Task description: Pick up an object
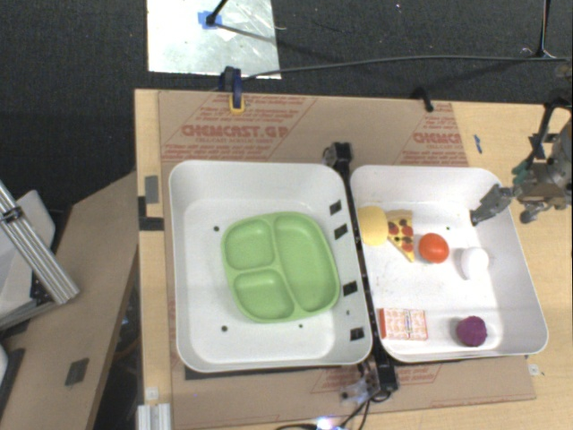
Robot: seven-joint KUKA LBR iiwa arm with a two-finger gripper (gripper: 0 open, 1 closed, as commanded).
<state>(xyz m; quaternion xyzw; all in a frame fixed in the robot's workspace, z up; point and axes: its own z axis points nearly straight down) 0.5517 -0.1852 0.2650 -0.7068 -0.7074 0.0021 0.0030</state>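
Nearest, seeing a purple ball (472,331) lying in the near right corner of the right bin (430,176), and just to its left a flat patterned card (404,324) lying against the near wall.

Then finding the gripper (506,206) hanging over the far right edge of that same bin, reaching in from the right and slanting down toward the left. Not managing to tell whether it is spread or pressed together; seeing nothing held in it. Hovering apart from every object, not touching any.

Moving outward: spotting a white rounded object (472,261) lying closest to the gripper, nearer and slightly left of it. Just left of that, seeing an orange-red ball (433,247) resting on the bin floor. Further left, finding a toy pizza slice (402,235) lying flat, touching a yellow rounded object (372,225) that is sitting by the bin's left wall.

Crossing to the left bin (260,173): seeing a green divided plate (279,266) lying flat in its middle, well apart from the gripper.

Beyond both bins, noting a printed cardboard sheet (269,119) spreading under them, and a blue clamp (233,86) gripping its far edge.
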